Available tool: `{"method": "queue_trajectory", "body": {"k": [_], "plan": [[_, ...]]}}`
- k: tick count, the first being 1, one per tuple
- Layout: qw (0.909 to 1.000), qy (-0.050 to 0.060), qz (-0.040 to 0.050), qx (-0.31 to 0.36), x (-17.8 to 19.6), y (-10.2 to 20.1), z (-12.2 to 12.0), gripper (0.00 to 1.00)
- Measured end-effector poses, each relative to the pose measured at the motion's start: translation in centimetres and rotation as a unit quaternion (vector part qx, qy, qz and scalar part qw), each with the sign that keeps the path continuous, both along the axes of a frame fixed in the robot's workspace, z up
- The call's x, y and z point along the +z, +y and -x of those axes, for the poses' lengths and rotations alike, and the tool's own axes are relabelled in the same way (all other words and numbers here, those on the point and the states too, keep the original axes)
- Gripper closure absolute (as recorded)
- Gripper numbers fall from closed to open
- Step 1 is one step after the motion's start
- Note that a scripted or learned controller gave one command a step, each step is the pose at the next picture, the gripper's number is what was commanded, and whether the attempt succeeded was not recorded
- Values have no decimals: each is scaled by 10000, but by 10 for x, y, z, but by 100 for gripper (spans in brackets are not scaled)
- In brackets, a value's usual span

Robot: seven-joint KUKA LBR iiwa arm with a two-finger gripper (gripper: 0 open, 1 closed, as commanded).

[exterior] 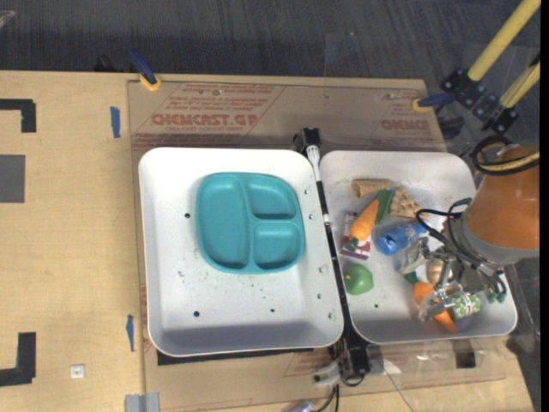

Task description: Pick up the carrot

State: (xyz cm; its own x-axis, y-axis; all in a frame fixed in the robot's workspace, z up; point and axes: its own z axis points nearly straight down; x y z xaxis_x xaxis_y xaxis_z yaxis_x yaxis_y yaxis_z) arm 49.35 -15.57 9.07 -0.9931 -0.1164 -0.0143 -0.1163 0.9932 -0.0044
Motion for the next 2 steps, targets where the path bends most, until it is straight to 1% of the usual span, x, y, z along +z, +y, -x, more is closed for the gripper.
{"method": "queue_trajectory", "body": {"k": [1,2], "plan": [[9846,-21,41,1746,1,27,0,0],[9227,-42,56,3854,0,25,-4,0]]}}
